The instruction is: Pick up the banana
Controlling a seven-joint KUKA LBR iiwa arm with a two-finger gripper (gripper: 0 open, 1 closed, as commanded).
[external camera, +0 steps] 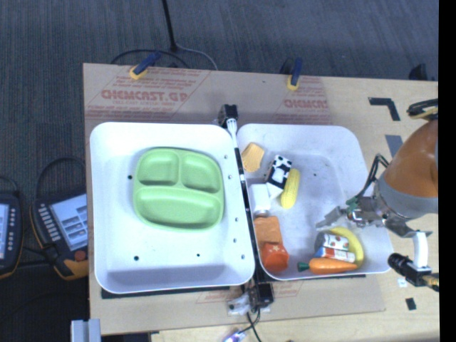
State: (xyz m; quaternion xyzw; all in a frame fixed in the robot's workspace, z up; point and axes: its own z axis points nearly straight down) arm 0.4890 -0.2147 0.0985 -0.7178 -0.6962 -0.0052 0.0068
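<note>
Grey arm (406, 198), orange band, thin black cables, metallic pincer (340, 218)

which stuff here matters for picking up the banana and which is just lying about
For the job:
banana, in the right bin
gripper, just above it

Lying about:
green divided plate in the left bin
carrot
corn cob
orange block
small colourful carton

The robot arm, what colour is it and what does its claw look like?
The arm is rounded, with a big orange band and grey below it. The gripper at its tip is thin, grey and metallic, with dark cables looping from it up to the arm. I see no writing on it.
</note>
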